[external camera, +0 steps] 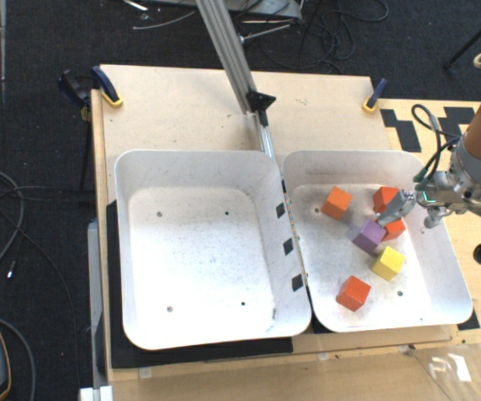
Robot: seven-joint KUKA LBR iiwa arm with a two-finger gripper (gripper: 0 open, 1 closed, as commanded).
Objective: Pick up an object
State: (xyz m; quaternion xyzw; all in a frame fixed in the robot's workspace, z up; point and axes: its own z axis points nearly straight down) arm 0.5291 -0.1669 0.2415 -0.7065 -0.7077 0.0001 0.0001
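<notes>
Several small blocks lie in the right bin (pixel 441 295): an orange block (pixel 336 202), a red block (pixel 384 197), a purple block (pixel 370 236), a yellow block (pixel 388 262) and a red-orange block (pixel 353 293). Another red block (pixel 397 230) lies partly under a grey finger. My gripper (pixel 414 211) reaches in from the right, above the bin's right half. It is open. One finger (pixel 392 210) hangs over the red and purple blocks, the other (pixel 435 216) near the bin's right wall. Nothing sits between them.
The left bin (pixel 132 190) stands beside the right one, the two sharing a raised middle rim. A slanted metal pole (pixel 228 48) reaches down to the bins' back edge. Clamps sit at the bench's back corners, and cables lie on the floor.
</notes>
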